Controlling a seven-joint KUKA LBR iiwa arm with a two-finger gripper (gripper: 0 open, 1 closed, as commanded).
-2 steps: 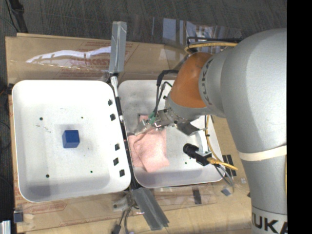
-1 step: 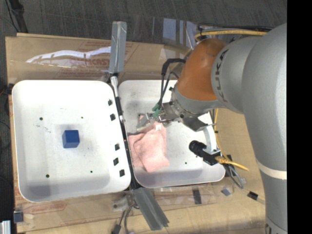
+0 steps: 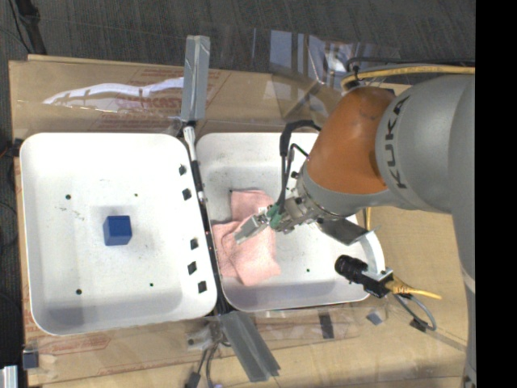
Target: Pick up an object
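Hovering my gripper [image 3: 257, 223] right over the pink cloth [image 3: 246, 241] in the right bin [image 3: 323, 293], cloth's long axis running top to bottom beneath me, grip state hidden.

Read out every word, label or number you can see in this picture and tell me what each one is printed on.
"KUKA": dark letters running down the grey arm, beside its orange band.
Reddish print on the cardboard behind the bins: too blurred to read.
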